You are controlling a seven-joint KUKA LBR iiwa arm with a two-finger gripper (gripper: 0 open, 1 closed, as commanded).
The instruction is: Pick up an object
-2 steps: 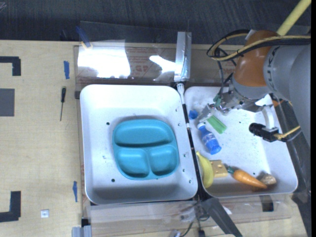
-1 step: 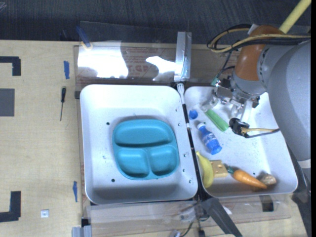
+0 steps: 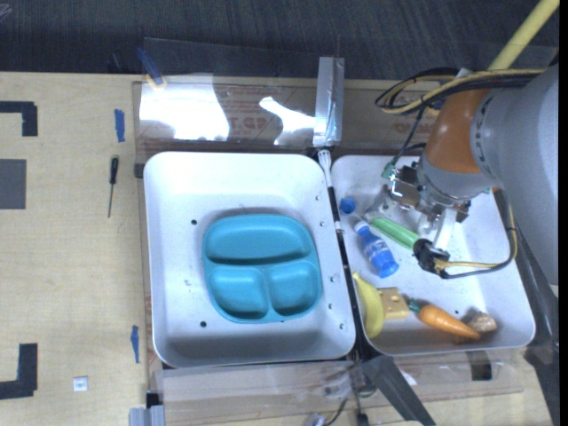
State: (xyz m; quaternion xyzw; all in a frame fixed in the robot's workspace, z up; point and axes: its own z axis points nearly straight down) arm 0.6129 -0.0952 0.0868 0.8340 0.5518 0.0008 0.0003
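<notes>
In the right bin (image 3: 506,264) lie a clear bottle with a blue label (image 3: 376,249), a green stick-like item (image 3: 392,232), a small blue cap (image 3: 347,206), a yellow banana (image 3: 370,304), an orange carrot (image 3: 441,320) and a small brown piece (image 3: 482,322). My gripper (image 3: 414,220) hangs low over the middle of this bin. It is right above the far end of the green item, just right of the bottle. The gripper body hides what lies directly beneath it.
The left bin (image 3: 169,202) holds a blue divided tray (image 3: 261,266). A black cable (image 3: 470,264) loops from the gripper across the right bin. A metal divider post (image 3: 329,100) stands behind the gap between the bins.
</notes>
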